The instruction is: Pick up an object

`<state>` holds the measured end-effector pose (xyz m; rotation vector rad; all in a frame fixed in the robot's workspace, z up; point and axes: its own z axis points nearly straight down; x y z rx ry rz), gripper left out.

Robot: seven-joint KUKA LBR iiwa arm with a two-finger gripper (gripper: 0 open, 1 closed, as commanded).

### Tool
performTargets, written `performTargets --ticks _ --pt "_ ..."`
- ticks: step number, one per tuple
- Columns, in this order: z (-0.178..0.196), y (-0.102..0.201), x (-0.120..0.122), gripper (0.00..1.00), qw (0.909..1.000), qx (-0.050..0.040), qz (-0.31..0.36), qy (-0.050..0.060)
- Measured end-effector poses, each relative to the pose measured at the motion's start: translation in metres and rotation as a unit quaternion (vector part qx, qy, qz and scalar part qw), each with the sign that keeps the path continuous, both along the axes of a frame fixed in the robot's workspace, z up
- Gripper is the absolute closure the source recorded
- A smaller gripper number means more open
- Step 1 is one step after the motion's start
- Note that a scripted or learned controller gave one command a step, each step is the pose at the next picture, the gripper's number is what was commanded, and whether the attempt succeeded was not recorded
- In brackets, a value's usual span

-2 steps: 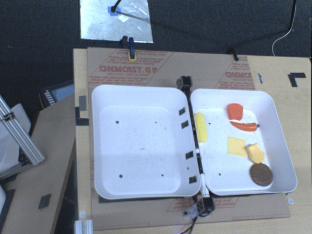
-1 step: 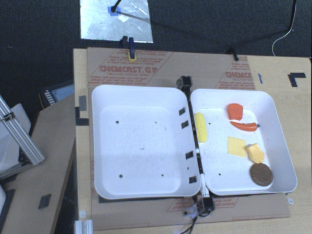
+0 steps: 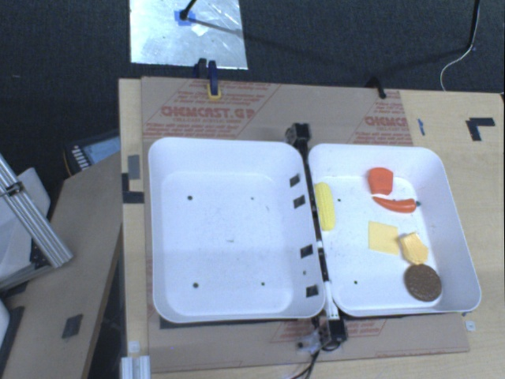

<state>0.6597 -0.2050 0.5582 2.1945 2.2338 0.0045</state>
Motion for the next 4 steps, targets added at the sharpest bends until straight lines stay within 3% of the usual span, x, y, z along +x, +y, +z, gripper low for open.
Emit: performTargets --ticks 1,2,3,4 --pt "0.012 0.001 0.0 1.0 1.0 -0.0012 0.002 -0.002" --pt "0.012 0.001 0.0 0.0 1.0 -0.001 0.003 -0.002" --pt "0.024 0.001 0.001 1.0 1.0 -0.0024 0.005 -0.004" --pt "0.023 0.001 0.001 0.0 1.0 -0.0021 0.006 -0.004"
